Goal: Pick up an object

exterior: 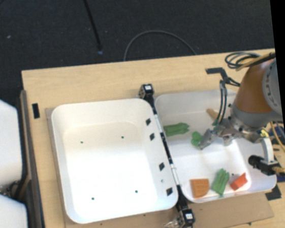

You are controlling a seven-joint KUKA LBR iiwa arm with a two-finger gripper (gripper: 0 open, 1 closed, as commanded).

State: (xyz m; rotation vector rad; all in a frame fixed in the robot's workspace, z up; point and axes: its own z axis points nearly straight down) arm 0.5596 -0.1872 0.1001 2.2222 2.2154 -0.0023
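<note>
Green plastic draws the arm at this moment: the tool (205, 140), reaching in from the right, sits low in the right bin (182, 101) against a small green piece (196, 138) near the bin's middle. Whether its fingers grip that piece or merely rest beside it cannot be told from this angle, since the wrist hides the tips. A second green block (176, 129) lies just to the left, close to the divider between the bins, likely too near the wall for an easy approach. Along the near edge sit an orange wedge (200, 186), a ribbed green object (220, 182) and a red piece (238, 181), bunched together and well apart from the tool. The left bin (61, 161) stands on the wooden table (77, 77). A tan item (211, 112) pokes out behind the arm's cables.
</note>
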